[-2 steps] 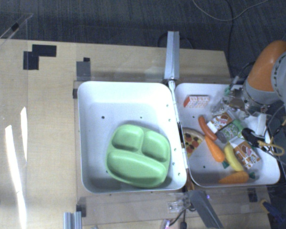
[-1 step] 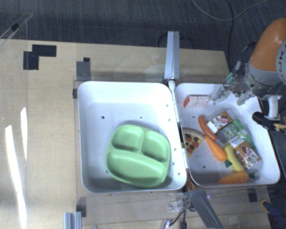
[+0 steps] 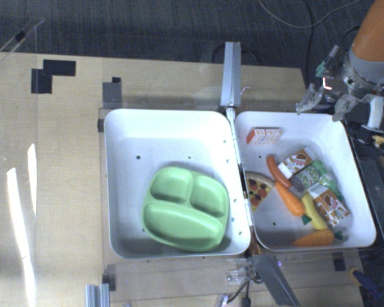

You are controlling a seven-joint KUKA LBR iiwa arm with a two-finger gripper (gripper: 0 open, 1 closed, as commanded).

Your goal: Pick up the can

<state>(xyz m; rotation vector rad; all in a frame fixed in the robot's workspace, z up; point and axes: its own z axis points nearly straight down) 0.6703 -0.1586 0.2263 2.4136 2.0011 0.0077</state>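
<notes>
Two cans lie on their sides in the right bin (image 3: 358,190). One can (image 3: 295,164) has a red, white and brown label and sits mid-bin. A second similar can (image 3: 331,207) lies nearer the front right. Between them rests a green-labelled can or packet (image 3: 315,175). My gripper (image 3: 324,105) hangs above the bin's back right rim, well behind the cans and touching nothing. Its two dark fingers stand apart, open, with nothing between them.
The right bin also holds a small red-and-white box (image 3: 264,135), two orange carrots (image 3: 287,196) (image 3: 314,238), a yellow banana (image 3: 313,215) and a toy pizza slice (image 3: 258,190). A green divided tray (image 3: 187,208) lies in the left bin (image 3: 125,171). A metal divider post (image 3: 230,75) stands between the bins.
</notes>
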